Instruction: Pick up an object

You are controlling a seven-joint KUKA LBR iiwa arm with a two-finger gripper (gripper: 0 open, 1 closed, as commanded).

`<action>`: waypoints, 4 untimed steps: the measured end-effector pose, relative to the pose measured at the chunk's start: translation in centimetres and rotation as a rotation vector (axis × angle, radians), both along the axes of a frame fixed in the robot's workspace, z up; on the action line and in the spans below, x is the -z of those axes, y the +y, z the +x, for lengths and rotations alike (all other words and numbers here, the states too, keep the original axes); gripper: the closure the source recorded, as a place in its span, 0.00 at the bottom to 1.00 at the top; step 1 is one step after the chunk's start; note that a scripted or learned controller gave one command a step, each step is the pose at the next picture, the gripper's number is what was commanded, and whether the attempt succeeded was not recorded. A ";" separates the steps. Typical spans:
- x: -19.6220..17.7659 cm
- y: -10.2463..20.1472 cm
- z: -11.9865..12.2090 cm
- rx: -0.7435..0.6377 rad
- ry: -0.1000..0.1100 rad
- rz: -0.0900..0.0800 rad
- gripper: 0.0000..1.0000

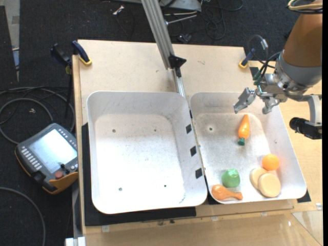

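Hanging over the far end of the right bin (287,137), the gripper (256,102) sits at the end of the grey arm that comes in from three o'clock, its orange band (306,32) up at the two o'clock corner. Its two fingers (244,100) stand spread apart with nothing between them. The carrot (244,129), orange with a small green stub at its near end, lies on the bin floor just toward six o'clock of the gripper, clear of the fingers.

At the six o'clock end of the same bin several things cluster: a green ball (231,178), a pale orange pear-shaped piece (225,192) touching the near rim at seven o'clock of the ball, an orange ball (270,162) toward three o'clock, and a tan round loaf (266,183) just below it, touching or nearly touching it.

The left bin (102,137) lies at nine o'clock of the right one, their rims overlapping along the middle. A metal rail (159,27) runs from twelve o'clock down to the junction of the bins. A teach pendant (47,158) rests on the dark floor at nine o'clock of the bench (133,65)
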State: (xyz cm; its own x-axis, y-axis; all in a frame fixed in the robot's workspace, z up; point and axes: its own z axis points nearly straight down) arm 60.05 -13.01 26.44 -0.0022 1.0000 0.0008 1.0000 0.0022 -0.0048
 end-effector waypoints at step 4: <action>16.0 0.8 0.5 0.000 0.000 0.000 0.00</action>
State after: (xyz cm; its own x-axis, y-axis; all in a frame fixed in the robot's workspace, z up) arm 60.54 -12.18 10.42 -0.0020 1.0000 0.0009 1.0000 0.0020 -0.0051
